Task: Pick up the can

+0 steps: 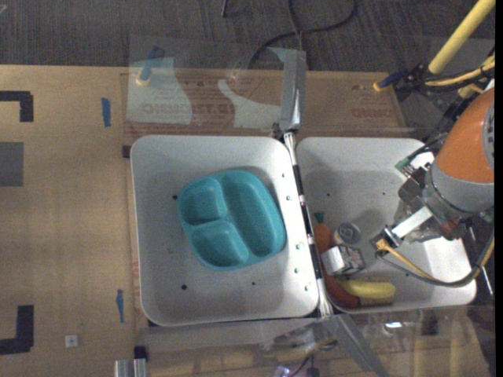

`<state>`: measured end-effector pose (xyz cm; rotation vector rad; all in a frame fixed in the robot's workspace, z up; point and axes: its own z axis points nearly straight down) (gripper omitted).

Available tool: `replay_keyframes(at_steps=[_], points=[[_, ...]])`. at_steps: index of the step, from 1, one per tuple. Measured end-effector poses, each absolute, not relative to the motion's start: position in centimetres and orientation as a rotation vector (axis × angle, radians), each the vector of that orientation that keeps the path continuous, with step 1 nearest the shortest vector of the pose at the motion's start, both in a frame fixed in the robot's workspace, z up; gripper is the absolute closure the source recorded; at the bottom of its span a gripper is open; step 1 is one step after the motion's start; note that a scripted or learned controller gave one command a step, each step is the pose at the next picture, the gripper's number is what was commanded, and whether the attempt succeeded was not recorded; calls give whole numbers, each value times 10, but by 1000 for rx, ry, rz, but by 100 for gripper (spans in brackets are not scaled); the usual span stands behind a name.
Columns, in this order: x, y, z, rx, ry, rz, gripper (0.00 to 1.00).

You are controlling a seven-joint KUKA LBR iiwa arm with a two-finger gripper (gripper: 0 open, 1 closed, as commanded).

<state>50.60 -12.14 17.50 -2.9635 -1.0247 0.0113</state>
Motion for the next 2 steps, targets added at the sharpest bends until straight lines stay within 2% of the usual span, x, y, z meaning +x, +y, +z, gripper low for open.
replay_keyframes(at_steps=[1, 2], points=[[523, -51, 299, -2946, -1089, 8, 100], [552, 12, 347, -3060, -717, 8, 100]])
